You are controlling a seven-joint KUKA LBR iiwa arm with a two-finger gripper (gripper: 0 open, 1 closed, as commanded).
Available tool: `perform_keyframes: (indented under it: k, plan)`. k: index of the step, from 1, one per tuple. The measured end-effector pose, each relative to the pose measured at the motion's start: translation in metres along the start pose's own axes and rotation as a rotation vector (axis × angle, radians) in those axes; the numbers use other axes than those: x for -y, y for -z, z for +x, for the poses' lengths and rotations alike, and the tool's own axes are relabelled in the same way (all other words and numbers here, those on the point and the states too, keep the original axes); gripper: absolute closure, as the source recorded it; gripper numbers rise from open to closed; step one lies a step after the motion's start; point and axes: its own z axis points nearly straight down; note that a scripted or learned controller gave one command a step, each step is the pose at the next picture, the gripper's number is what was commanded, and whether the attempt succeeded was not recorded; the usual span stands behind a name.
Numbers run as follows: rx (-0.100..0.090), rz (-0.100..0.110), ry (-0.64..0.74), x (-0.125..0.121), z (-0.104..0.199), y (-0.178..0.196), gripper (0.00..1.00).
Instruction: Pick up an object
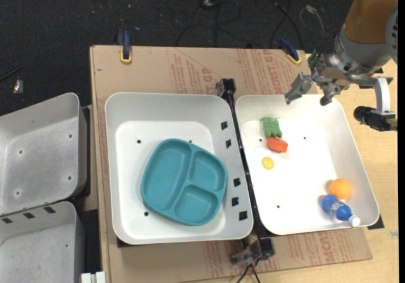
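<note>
Nearest the camera, in the right bin [357, 168], a blue bottle [335, 207] lies at the front corner with an orange ball [340, 187] touching it just behind. Further in, towards the bin's left wall, sits a small yellow piece [267, 163]; just beyond it an orange-red toy [277, 145], and touching that on the far side a green toy [271, 126]. In the left bin [120, 149] a teal divided plate [183, 182] lies flat, well apart from everything else.

At the back, the gripper [311, 91] hangs over the far edge of the right bin, its two fingers spread apart with nothing between them. It appears to be above the bin and not down among the things.

So the pick looks barely begun: nothing is lifted, and every candidate rests on the bin floor. Left to do, as I judge it: choose a target, likely the green and orange-red pair nearest the fingers, descend, close and lift.
</note>
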Motion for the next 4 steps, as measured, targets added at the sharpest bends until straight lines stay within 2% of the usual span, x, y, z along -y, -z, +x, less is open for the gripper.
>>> perform_keyframes:
  k: [1, 2, 3, 4]
  plan:
    - [0.002, -0.011, 0.002, -0.002, 0.0, 0.006, 0.0]
    - [0.001, -0.007, 0.0, -0.007, -0.008, -0.045, 0.0]
    - [0.0, -0.006, 0.003, -0.011, -0.003, -0.09, 0.0]
    - [0.0, -0.005, -0.001, -0.003, -0.008, -0.139, 0.0]
